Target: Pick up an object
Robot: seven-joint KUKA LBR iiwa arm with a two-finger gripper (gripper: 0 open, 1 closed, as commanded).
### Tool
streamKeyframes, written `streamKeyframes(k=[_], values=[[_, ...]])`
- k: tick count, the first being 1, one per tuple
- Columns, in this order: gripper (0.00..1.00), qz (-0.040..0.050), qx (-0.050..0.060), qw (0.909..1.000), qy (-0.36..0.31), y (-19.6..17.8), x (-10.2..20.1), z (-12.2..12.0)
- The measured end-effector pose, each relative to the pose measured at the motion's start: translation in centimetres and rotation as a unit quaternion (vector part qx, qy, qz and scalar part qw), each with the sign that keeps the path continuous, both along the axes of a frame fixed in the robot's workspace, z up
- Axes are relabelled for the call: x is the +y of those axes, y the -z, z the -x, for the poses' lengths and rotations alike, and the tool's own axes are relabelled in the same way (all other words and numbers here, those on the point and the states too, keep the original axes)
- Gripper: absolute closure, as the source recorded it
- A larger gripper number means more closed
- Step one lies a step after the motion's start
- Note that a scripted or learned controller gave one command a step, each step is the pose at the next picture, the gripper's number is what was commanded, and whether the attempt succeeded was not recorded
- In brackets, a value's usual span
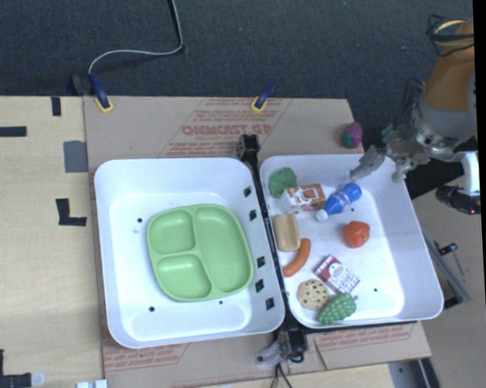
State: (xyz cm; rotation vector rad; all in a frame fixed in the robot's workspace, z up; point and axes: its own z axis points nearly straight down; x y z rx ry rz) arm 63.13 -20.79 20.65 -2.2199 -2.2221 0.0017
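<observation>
Seeing nothing gripped: all the objects lying loose in the right bin [406,246]. Finding a blue bottle with a white cap [342,199] lying on its side toward the bin's far edge, cap end pointing at a red and white carton [306,197] just beside it. Noting a green leafy toy vegetable [282,179] in the far left corner, near the carton. Spotting a red tomato [356,233] just in front of the bottle, apart from it. Tracing along the left wall a tan bun [286,231], then an orange sausage [297,257] slanting just beside it. Finding nearer the front a small red box [337,273], a round cookie [312,293] and a bunch of green grapes [336,308], all close together. Placing the gripper [370,164] above the bin's far right corner, near the bottle but not touching it, reaching in from the right. Not being able to tell whether spread or pressed together. Seeing a green divided plate [200,252] lying flat in the left bin [118,194]. Noticing a small purple object [351,134] resting on the cardboard sheet [216,126] beyond the right bin.
</observation>
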Motion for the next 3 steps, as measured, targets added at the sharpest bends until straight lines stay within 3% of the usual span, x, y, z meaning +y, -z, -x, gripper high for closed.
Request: streamKeyframes(k=[1, 2, 3], values=[[0.00, 0.0006, -0.001, 1.0000, 0.000, 9.9, 3.3, -2.4], [0.00, -0.0005, 0.000, 1.0000, 0.000, 7.5, 10.2, -2.0], [0.00, -0.0003, -0.003, 1.0000, 0.000, 12.0, 9.9, 3.5]])
